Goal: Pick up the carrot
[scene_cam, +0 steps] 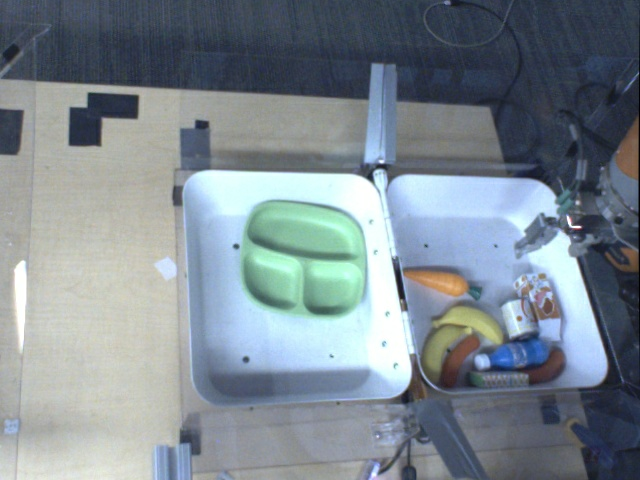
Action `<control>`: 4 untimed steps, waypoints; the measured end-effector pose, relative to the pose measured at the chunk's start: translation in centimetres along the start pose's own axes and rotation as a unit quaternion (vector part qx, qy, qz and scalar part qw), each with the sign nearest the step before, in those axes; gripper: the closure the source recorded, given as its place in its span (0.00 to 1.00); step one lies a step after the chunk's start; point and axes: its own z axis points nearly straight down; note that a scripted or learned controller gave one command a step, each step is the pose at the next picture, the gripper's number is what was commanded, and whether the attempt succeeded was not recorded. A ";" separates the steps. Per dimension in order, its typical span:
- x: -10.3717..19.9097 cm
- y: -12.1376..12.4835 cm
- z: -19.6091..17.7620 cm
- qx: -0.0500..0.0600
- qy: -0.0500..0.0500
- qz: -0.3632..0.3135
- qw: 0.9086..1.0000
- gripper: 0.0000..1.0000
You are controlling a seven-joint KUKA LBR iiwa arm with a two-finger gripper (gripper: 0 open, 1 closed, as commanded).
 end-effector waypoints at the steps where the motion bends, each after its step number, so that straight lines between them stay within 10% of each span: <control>1: 5.9 -3.8 12.1 0.000 0.000 -0.005 1.000 0.00; 2: 7.4 2.2 13.3 -0.004 0.000 -0.097 0.995 0.00; 3: 7.6 2.4 12.1 -0.007 0.001 -0.098 0.995 1.00; 4: 11.0 5.3 3.7 -0.001 0.000 -0.126 0.992 1.00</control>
